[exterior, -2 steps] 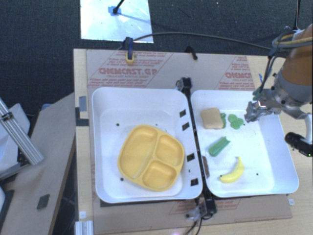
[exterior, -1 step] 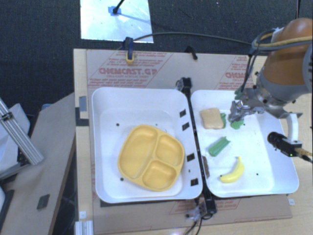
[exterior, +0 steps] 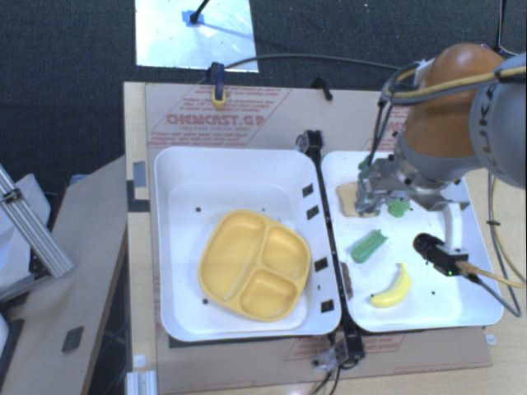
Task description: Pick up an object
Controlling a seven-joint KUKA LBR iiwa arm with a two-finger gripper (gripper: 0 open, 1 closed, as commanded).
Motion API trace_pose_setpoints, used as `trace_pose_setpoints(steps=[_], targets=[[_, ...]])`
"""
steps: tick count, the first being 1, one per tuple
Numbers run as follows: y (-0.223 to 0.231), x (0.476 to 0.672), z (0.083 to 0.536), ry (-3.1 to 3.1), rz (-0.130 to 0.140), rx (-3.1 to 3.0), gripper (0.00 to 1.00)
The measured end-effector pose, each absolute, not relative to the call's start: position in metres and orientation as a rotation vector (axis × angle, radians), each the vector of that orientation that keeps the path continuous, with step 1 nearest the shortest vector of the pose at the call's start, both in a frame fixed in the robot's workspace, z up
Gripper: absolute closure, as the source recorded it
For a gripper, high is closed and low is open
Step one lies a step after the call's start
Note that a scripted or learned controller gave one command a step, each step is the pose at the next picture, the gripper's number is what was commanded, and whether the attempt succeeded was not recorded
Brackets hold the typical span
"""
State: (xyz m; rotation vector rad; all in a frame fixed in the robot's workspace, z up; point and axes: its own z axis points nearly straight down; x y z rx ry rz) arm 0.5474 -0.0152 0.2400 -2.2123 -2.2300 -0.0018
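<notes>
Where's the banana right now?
The banana lies in the right bin, near its front edge, just below the green block and apart from the gripper.

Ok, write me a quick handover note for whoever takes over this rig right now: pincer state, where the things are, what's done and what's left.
Pincer: low over the right bin's far-left corner, above a tan flat piece; whether it grips anything cannot be told.
Right bin: small green item beside the pincer, green block mid-bin, banana near the front.
Left bin: yellow divided plate.
Done: nothing visibly lifted.
Left: grasp one object and raise it.
</notes>
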Motion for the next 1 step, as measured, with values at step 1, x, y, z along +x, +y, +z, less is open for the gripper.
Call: trace_pose_setpoints(steps=[1], targets=[[0.0373, 0.5381, 0.2269, -2.23, -0.002, -2.211, 1.0]])
